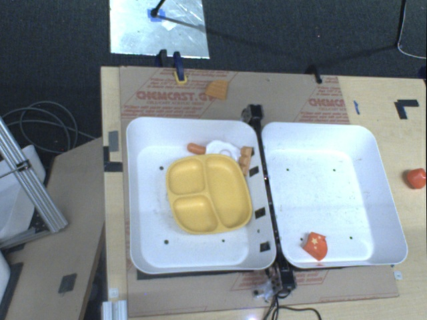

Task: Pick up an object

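Camera view looks down on the counter [373, 92] with the two white bins side by side, and no gripper is anywhere in the frame, so I can't tell whether it's released or clenched. Left bin [143, 245] is mostly taken up by a yellow divided plate [208, 193] sitting flat in the middle. That crowds the small stuff up against the upper wall: an orange sausage-looking piece [196, 149], a white thing [222, 149] peeking out from behind the plate, and a tan block [245, 156] right by the divider between the bins.

Right bin [373, 172] has just one red-orange piece [315, 245] near its lower left corner, well apart from everything. I'd guess that's the easiest pick since nothing sits beside it, though it's close to the wall. Another red thing [415, 178] lies outside on the counter at the right edge, and a tan piece [217, 89] sits above the left bin, so both are probably strays.
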### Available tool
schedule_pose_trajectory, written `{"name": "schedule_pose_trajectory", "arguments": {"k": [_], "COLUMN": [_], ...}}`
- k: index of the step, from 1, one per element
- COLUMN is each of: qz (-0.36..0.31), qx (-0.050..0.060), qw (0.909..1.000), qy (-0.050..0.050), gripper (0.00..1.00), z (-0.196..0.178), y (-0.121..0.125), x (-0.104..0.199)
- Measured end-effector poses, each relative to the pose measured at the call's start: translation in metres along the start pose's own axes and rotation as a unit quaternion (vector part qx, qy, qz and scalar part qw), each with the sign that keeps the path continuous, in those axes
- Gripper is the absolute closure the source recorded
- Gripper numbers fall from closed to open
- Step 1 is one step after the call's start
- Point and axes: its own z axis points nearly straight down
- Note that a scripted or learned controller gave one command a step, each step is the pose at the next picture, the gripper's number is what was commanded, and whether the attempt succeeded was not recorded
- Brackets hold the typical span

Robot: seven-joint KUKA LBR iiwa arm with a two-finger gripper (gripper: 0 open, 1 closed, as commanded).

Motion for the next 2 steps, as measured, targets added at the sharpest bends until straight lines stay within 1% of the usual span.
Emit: {"name": "schedule_pose_trajectory", "arguments": {"k": [1,2], "qz": [-0.002,-0.006], "qx": [0.016,0.01], "qw": [0.9999,0.9999], "qy": [0.006,0.005], "gripper": [1.0,1.0], "z": [0.207,0.237], "y": [-0.037,-0.035], "x": [0.048,0.117]}}
